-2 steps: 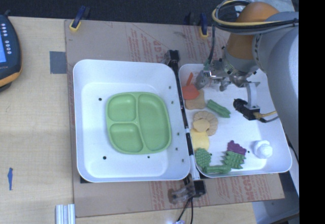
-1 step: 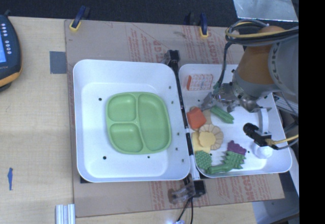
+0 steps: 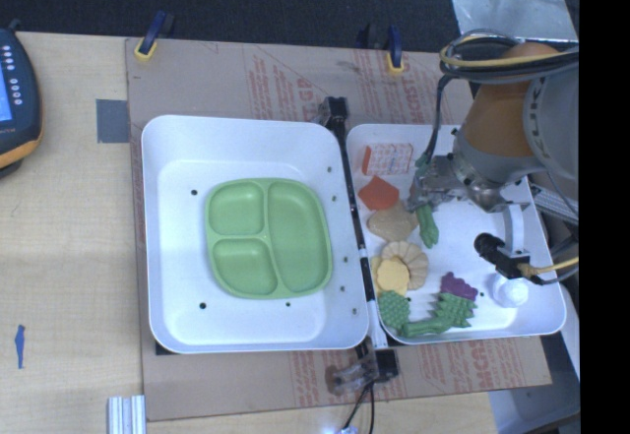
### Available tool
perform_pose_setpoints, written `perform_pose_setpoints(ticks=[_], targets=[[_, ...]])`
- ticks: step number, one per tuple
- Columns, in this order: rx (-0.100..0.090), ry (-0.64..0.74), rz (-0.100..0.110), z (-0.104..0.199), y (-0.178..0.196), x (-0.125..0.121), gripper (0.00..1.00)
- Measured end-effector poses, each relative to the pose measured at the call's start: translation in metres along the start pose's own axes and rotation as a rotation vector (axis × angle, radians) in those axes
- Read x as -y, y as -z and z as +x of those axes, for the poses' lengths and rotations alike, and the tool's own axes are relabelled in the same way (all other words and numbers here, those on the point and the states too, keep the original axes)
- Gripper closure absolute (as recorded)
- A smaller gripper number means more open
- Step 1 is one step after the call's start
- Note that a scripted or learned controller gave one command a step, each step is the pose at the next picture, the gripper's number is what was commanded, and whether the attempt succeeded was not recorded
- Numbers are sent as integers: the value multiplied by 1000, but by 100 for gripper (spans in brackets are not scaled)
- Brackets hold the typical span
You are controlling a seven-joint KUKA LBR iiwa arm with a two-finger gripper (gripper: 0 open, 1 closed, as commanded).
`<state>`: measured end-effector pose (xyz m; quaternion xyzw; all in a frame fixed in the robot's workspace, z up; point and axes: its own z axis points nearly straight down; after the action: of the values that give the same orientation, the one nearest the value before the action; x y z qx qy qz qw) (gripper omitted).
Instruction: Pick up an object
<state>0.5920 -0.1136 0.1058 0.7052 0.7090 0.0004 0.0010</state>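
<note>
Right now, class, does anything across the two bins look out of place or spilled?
Nothing stands out. The green divided plastic plate lies flat in the left white bin; the toy food pieces sit inside the right white bin.

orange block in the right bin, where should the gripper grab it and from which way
Take the orange block across its flat sides, coming straight down from above. It lies flat near the right bin's left wall, with the tan piece close below it, so closing left to right looks safer. The gripper hangs just to its right.

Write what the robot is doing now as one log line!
gripper over right bin | above green toy | green plate in left bin
</note>
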Motion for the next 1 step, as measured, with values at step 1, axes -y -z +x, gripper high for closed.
perform_pose_setpoints(ticks=[1], targets=[[-2,8,-7,100,92,-59,100]])
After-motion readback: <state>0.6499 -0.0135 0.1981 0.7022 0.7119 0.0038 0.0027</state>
